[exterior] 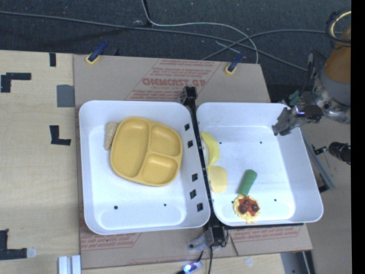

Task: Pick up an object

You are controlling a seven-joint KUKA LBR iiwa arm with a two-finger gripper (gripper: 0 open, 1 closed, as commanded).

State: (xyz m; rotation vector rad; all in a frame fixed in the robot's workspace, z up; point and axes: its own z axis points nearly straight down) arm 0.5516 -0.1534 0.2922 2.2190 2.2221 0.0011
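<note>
Gripper (283, 124) poised over right bin's (296, 170) far right rim, jaw state impossible to tell, likely staged for descent toward green cylinder (247, 181) lying near that bin's front.

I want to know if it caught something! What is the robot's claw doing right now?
Gripper: above the right bin's far right corner, nothing seen in it; open or closed cannot be told.

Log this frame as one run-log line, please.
gripper: over right bin's top-right corner, nothing seen held | right bin: green cylinder, yellow pieces, pizza toy | left bin: yellow divided plate
</note>
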